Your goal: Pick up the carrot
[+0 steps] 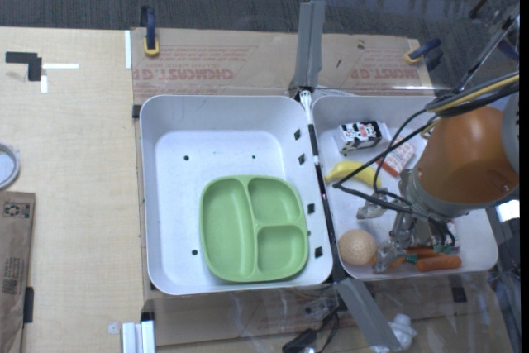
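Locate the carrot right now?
In the camera view the carrot lies at the near edge of the right bin, just right of the round beige ball, with the pincer beside it.

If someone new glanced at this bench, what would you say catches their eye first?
Probably the arm's big orange band, looming over the right bin, with the gripper low at that bin's near edge beside the carrot and a round beige ball. Next, the bright green divided plate lying in the left bin. A yellow banana lies near the divider between the bins.
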`<action>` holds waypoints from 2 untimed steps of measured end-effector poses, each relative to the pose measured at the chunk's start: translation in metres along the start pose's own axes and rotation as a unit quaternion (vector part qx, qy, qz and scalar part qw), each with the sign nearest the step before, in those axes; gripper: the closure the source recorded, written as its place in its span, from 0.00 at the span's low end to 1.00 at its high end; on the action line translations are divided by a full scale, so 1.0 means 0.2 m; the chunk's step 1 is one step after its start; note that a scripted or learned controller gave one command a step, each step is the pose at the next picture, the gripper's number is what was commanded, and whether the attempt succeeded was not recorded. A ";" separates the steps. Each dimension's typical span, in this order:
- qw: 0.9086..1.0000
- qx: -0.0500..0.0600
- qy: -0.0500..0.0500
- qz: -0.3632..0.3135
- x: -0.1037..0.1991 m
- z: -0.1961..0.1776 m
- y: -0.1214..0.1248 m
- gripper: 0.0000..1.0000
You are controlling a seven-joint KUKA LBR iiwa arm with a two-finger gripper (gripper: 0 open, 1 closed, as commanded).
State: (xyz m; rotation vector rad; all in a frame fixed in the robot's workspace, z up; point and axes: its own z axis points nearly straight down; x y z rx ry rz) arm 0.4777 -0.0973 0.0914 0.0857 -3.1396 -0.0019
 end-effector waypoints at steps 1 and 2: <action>1.000 0.002 -0.006 0.003 -0.02 -0.06 -0.01 1.00; 0.984 0.000 -0.002 -0.176 -0.33 -0.50 0.13 1.00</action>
